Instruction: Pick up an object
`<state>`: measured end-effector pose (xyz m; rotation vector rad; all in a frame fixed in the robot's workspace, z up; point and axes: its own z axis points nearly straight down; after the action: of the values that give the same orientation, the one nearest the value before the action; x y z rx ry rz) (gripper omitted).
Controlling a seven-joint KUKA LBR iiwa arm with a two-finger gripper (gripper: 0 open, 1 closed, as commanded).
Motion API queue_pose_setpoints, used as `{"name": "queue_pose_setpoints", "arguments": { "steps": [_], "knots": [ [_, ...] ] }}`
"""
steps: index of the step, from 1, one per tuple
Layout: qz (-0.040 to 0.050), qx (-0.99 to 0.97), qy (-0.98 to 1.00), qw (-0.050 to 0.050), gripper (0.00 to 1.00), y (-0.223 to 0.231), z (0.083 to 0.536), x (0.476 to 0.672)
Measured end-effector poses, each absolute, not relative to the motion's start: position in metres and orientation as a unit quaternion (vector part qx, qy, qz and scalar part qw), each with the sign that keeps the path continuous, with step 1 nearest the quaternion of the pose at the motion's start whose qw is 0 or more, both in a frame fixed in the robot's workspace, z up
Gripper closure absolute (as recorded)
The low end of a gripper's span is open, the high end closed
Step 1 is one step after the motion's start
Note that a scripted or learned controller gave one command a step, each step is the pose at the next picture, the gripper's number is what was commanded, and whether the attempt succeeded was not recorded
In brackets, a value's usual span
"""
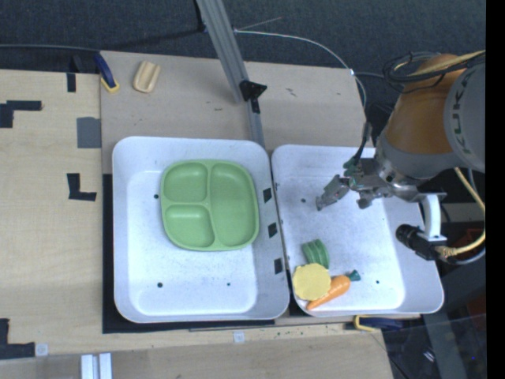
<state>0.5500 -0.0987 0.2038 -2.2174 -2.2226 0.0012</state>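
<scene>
In the right bin, near its front left corner, lie a yellow round piece, an orange carrot with a green top, and a small green vegetable. My gripper hangs over the middle of the right bin, above and to the right of these objects. Its fingers stand apart with nothing between them.
The left bin holds a green divided plate. A grey metal pole slants in from the top to the bins' shared rim. A small tan block and a blue-yellow item lie on the bench behind the bins.
</scene>
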Motion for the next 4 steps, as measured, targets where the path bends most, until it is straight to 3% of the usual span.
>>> {"name": "queue_pose_setpoints", "arguments": {
  "steps": [1,3,4],
  "knots": [
    [0.0004,-0.706,-0.708,0.001,0.00,-0.099,0.204,0.550],
    [0.0028,-0.707,-0.708,0.003,0.00,-0.099,0.093,0.556],
    [0.0011,-0.706,-0.708,0.002,1.00,-0.098,0.106,0.557]
  ]
}}
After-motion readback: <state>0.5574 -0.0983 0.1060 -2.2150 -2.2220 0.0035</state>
